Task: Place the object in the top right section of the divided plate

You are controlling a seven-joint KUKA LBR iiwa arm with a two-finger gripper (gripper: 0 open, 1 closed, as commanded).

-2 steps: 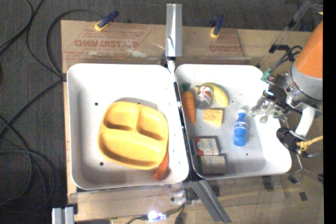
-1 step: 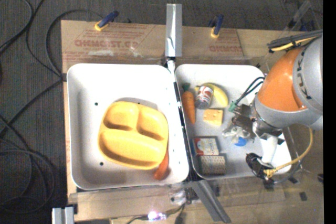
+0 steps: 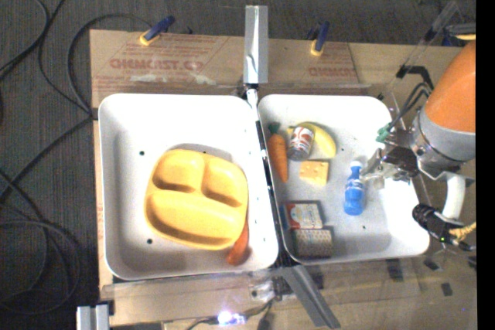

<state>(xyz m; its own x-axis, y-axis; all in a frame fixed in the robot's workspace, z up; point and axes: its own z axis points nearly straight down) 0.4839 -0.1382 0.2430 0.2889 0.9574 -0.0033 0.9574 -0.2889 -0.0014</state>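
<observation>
Orange-banded arm [image 3: 456,100] enters at 3 o'clock; gripper [image 3: 380,168] hangs over right bin [image 3: 402,239], grip state cannot be told. Blue bottle [image 3: 354,193], white-capped, lies just at its 8 o'clock. Yellow divided plate [image 3: 199,197] sits in left bin [image 3: 124,135].

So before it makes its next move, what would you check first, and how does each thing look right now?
1. Yellow divided plate sits in the left bin: ok.
2. Plate's top right section free of objects: ok.
3. Gripper over the right bin, near the blue bottle: ok.
4. Something held in the jaws: cannot tell.
5. Red object leaning against the plate's lower edge, away from the target section: ok.
</observation>
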